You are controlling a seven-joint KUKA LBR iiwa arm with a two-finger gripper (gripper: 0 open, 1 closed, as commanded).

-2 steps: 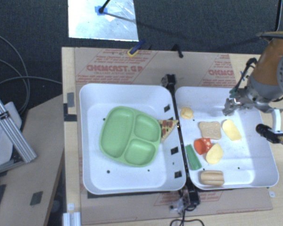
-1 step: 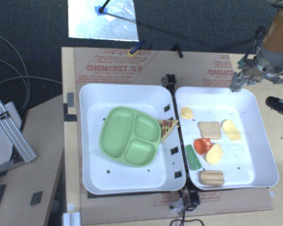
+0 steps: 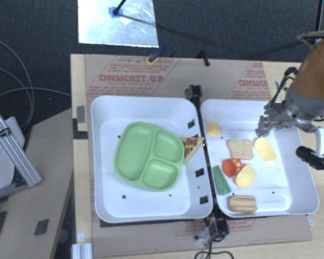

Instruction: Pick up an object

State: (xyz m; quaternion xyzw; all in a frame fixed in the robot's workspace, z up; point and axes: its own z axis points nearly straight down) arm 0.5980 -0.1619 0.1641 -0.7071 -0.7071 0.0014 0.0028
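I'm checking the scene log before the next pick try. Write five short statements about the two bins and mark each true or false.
1. The green plate lies in the left bin. True.
2. The pizza slice is in the right bin. False: it lies in the left bin, at the plate's right edge near the divider.
3. The pincer is over the right bin. True.
4. The hot dog bun lies at the right bin's far edge. False: it lies at the near edge.
5. The cracker lies left of the yellow piece. True.
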